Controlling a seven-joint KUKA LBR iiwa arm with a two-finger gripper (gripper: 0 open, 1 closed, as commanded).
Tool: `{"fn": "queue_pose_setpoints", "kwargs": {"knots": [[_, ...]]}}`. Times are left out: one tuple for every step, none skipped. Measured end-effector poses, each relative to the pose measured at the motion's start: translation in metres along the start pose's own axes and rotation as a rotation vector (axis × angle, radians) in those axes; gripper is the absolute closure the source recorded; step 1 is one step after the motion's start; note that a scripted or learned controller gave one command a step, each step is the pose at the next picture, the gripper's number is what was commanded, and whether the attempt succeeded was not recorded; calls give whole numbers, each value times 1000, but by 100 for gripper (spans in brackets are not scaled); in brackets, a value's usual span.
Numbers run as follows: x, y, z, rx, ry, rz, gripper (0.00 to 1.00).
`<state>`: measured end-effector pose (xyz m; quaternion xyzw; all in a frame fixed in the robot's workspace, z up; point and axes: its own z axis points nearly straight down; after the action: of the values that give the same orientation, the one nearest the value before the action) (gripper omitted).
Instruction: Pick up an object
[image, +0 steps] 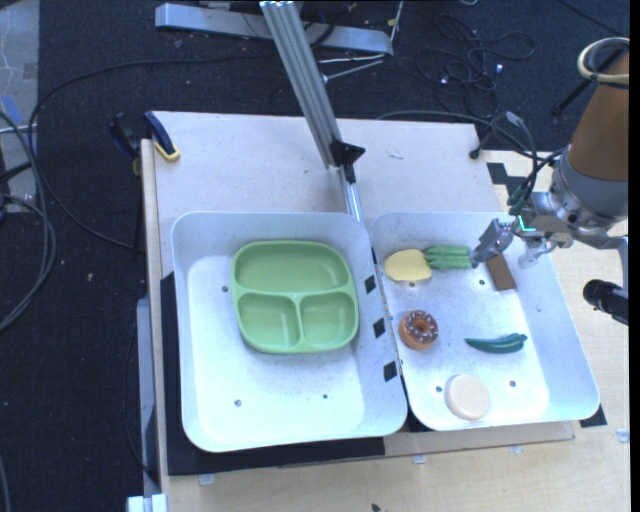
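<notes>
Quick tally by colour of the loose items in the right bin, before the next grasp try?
Yellow: 1, the yellow piece
Green: 2, the green stalk and the green pepper
Brown: 2, the donut and the brown block
Cream: 1, the round disc
Total: 6

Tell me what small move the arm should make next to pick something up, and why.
Probably lower the gripper a little onto the green stalk of the yellow toy. The gripper sits just right of that stalk, in the right bin, nearer to it than to other items.
</notes>
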<state>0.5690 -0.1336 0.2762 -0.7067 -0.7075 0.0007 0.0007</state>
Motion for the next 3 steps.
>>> {"fn": "queue_pose_setpoints", "kwargs": {"knots": [[0, 0, -1, -2, 0, 0, 0], [8, -3, 46, 2, 0, 1, 0], [10, -10, 108, 4, 1, 2, 0]]}}
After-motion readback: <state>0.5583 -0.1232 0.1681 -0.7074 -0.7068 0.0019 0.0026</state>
